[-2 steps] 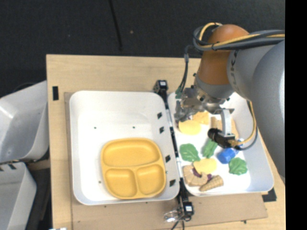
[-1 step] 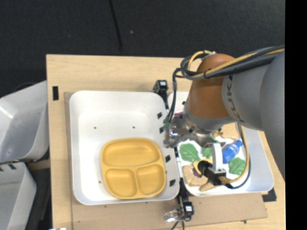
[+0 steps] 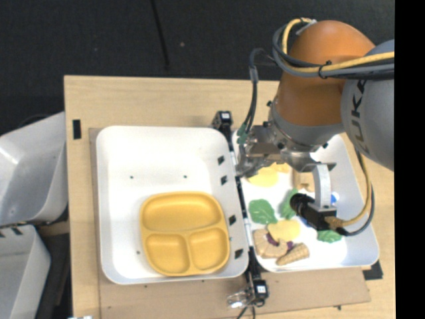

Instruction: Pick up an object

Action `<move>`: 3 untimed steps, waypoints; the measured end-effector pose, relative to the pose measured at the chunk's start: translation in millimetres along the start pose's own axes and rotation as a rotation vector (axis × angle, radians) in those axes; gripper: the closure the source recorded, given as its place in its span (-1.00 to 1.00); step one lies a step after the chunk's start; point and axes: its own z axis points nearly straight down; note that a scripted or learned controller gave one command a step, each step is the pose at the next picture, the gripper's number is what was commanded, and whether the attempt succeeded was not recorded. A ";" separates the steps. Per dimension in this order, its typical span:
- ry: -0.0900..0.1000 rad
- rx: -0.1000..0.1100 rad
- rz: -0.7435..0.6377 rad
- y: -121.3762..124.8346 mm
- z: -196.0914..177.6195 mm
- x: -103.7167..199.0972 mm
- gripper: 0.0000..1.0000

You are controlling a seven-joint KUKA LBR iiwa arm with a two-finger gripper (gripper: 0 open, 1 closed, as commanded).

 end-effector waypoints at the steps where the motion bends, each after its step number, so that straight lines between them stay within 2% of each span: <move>1: -0.001 -0.004 0.001 30.9 -127.2 15.6 1.00; 2: -0.006 0.025 0.009 35.3 37.6 -16.2 1.00; 3: 0.003 -0.004 -0.006 47.8 -107.8 73.4 1.00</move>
